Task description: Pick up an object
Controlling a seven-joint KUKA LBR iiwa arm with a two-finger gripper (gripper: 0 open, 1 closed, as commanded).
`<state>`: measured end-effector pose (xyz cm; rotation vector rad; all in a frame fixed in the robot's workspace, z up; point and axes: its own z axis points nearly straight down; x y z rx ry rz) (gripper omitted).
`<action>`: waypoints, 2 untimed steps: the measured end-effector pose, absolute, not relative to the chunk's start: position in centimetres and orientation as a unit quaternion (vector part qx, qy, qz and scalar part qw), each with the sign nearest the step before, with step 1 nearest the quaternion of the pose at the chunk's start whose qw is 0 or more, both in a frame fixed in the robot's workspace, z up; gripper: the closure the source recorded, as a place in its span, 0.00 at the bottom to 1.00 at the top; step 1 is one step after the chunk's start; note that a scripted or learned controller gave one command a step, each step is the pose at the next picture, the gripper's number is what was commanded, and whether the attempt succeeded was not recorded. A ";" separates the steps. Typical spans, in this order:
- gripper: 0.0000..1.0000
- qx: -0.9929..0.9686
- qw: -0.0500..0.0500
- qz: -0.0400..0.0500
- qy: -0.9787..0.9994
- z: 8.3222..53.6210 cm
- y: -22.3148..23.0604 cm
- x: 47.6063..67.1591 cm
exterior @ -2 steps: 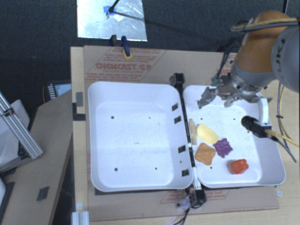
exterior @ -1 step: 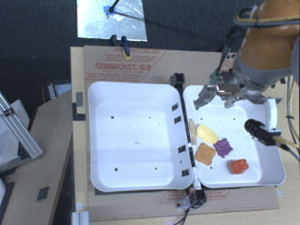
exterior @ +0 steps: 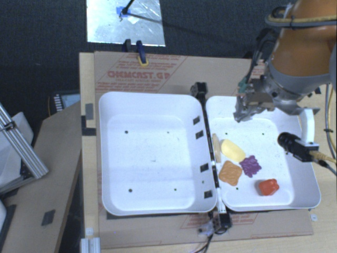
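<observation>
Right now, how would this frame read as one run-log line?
stage: approach | hand: over right bin, far end | held: nothing seen | objects: yellow piece, orange piece, purple piece, red piece

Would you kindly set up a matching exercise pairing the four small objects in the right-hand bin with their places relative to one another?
Things:
1. yellow object
2. orange object
3. purple object
4. red object

Places:
A. nearest the bin's front right corner
B. nearest the gripper, farthest back of the four
C. beside the divider, just in front of the yellow one
D. between the yellow and the red one

Pairs: 1-B, 2-C, 3-D, 4-A
</observation>
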<state>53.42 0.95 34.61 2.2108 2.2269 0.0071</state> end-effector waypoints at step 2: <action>1.00 0.705 0.000 0.001 0.709 40.9 10.5 49.3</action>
